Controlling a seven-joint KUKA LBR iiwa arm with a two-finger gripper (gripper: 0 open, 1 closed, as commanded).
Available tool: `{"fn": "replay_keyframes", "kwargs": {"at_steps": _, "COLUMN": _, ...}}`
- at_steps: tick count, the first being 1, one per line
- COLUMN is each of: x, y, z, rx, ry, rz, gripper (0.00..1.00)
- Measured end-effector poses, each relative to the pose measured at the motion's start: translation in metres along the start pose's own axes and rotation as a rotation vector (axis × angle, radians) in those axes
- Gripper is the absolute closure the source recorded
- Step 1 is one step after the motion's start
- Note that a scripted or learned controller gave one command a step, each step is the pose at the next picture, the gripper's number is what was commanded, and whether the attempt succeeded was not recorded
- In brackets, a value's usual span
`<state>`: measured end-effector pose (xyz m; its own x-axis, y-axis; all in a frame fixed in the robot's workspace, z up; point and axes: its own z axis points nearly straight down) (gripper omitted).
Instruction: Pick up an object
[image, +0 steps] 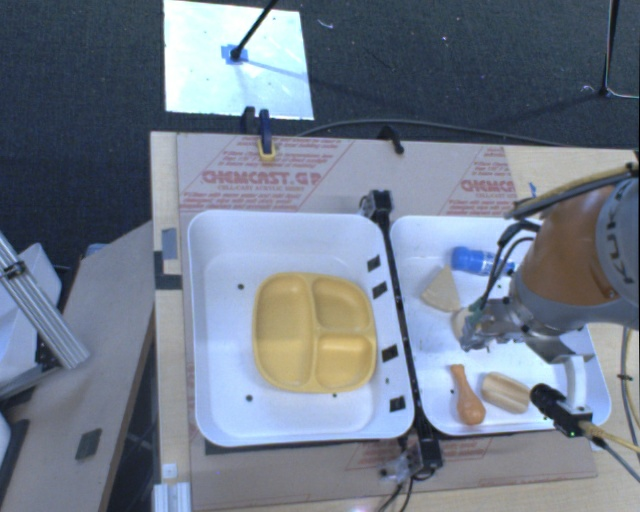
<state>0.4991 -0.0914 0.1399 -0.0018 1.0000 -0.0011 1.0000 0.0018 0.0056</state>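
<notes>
Status: pick not done. Gripper (474, 332) low in right bin (590, 385), centre-left; cannot tell its state, nothing seen in its grasp. Grasp and lift prob. left to do.

Candidates, right bin: tan wedge (440, 290) at 11 o'clock from gripper, just beside; blue bottle-like obj (470, 261) at 12; brown pear-shaped piece (466, 396) at 6; bread-roll-like obj (505, 392) at 5, beside the brown piece.

Left bin (215, 330): yellow divided plate (314, 331), centre.

Surface: wooden bench (165, 150), printed protective sheet (300, 170) under bins. Room: dark carpet (80, 100), pale floor panel (240, 60) at 12.
</notes>
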Motion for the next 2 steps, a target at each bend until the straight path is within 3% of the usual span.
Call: {"fn": "replay_keyframes", "kwargs": {"at_steps": 2, "x": 0.004, "y": 0.002, "z": -0.082, "rx": 0.000, "ry": 0.000, "rz": -0.003, "gripper": 1.00}}
